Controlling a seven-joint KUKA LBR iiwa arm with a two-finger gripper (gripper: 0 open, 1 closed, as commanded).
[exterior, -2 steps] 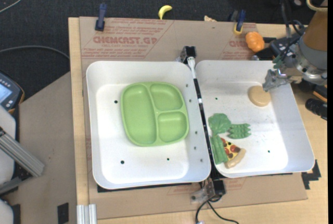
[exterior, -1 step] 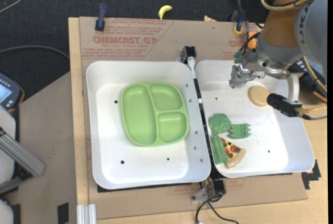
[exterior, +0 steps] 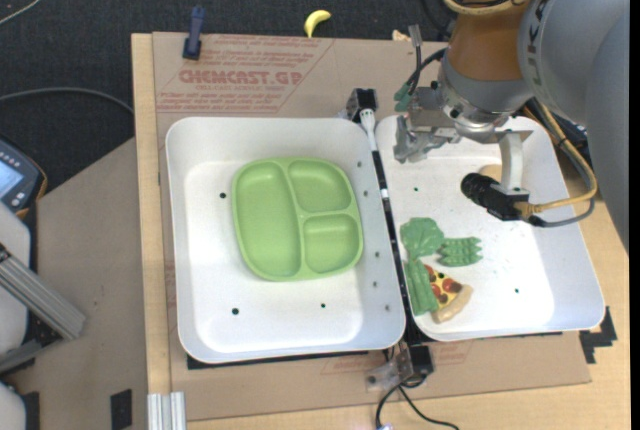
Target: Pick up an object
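A green leafy toy (exterior: 437, 245) lies in the right bin (exterior: 540, 313), near its left wall. Just below it sits a toy pizza slice (exterior: 447, 295), with a narrow green piece (exterior: 417, 280) along its left side. My gripper (exterior: 412, 142) hangs over the upper left part of the right bin, well above these toys. Its grey fingers (exterior: 402, 146) point down with nothing visibly between them. A black part (exterior: 490, 194) sticks out to the right below the wrist.
The left bin (exterior: 200, 308) holds a green divided plate (exterior: 297, 216). A yellow banana toy (exterior: 317, 20) and a blue clip (exterior: 193, 32) lie on the cardboard behind the bins. Cables run beside the arm on the right.
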